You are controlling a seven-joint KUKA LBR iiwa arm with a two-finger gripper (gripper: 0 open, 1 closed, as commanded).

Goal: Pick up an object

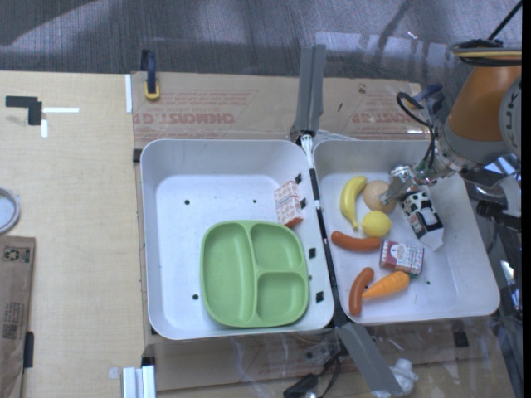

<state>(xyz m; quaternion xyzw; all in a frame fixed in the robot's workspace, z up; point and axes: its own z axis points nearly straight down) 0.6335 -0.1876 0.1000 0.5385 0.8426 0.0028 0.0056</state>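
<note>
Grey and orange, the arm (pixel 485 106) reaches into the right bin (pixel 465 301), its gripper (pixel 404 181) low at the bin's upper middle. Whether it is spread or pressed together cannot be told. A tan round object (pixel 376 194) lies just at its 8 o'clock, touching or nearly so. The black-and-white carton (pixel 423 215) sits at its 5 o'clock, the banana (pixel 352 199) at 9, the lemon (pixel 376 224) at 7. The left bin (pixel 166 222) bears a green divided plate (pixel 253 274) and a small carton (pixel 288 201).
</note>
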